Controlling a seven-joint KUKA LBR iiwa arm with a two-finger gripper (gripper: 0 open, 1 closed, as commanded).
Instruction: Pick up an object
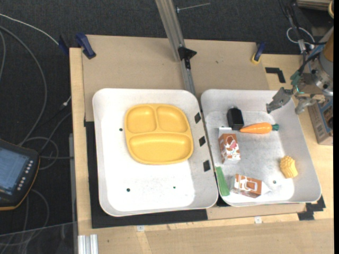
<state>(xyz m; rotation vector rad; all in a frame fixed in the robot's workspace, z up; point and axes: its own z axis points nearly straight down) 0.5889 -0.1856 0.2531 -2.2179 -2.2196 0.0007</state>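
Tool (288,100) hovers over the right bin's (312,165) far right rim, fingers spread, nothing between them. Just left of it lies the carrot (256,128), touching a black block (234,116). Nearer: two cartons (229,146) (248,185), corn (288,166), green stick (222,180). Yellow tray (158,133) in the left bin (106,157).

End effector (290,100) open, empty

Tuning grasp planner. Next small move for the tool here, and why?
Probably shift left and down toward the toy carrot. The tool hovers at the right bin's upper right edge holding nothing, and the carrot is the nearest object, lying apart from the others.
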